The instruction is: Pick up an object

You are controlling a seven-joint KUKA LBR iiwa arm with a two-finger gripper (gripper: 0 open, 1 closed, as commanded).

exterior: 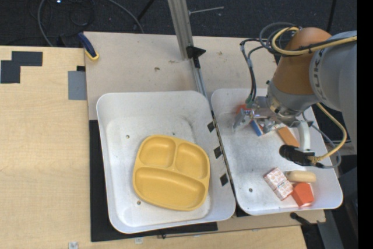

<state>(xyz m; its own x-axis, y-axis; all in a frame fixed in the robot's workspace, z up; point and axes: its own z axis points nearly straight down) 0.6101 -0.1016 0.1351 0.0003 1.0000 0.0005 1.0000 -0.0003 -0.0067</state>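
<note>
A: What is lying within reach?
B: Small, light, stiff-looking items in the right bin, lower right of frame: a patterned box, best pinched across its narrow sides.
A: And the gripper?
B: It is hovering above, centre right; I cannot tell its opening.

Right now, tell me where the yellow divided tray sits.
In the camera view the yellow divided tray lies flat in the left white bin, toward its lower middle, well apart from the gripper over the right bin.

Grey arm — orange band above wrist — looped black and yellow cables.
</note>
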